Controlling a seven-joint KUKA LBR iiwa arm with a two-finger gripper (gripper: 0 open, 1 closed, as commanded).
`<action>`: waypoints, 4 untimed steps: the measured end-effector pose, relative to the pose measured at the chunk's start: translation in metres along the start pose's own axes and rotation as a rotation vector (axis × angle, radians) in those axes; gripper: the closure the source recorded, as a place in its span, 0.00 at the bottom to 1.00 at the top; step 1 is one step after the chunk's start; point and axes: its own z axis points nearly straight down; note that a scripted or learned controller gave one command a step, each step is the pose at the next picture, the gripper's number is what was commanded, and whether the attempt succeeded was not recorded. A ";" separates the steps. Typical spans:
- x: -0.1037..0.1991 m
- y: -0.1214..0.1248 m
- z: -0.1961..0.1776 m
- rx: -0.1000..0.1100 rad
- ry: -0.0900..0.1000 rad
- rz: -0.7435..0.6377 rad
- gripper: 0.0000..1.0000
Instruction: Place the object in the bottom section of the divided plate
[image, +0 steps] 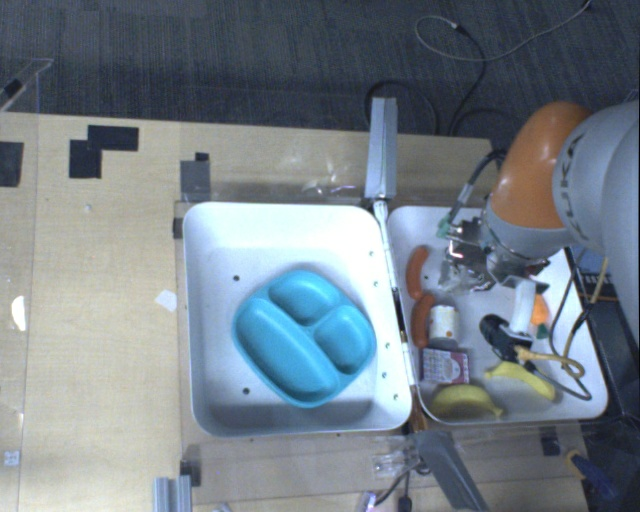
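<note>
Gripper (462, 262) hangs over the right bin (598, 400) above a red sausage-like piece (418, 267) — grip state unreadable. Divided plate (303, 335) waits in the left bin (200, 330). Likely light, smooth, rounded — best pinched across its middle.

Divided plate (305, 337) glossy blue plastic; bins (215, 300) smooth white; bench (100, 300) pale wood.

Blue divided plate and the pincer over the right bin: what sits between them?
In the camera view, between the blue divided plate and the pincer run the bins' adjoining walls, then two sausages.
</note>
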 end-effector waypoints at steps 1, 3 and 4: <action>-0.071 0.017 0.096 -0.008 0.001 0.162 1.00; -0.042 -0.066 0.000 0.000 0.001 0.243 1.00; 0.014 -0.079 -0.169 -0.002 0.001 0.142 1.00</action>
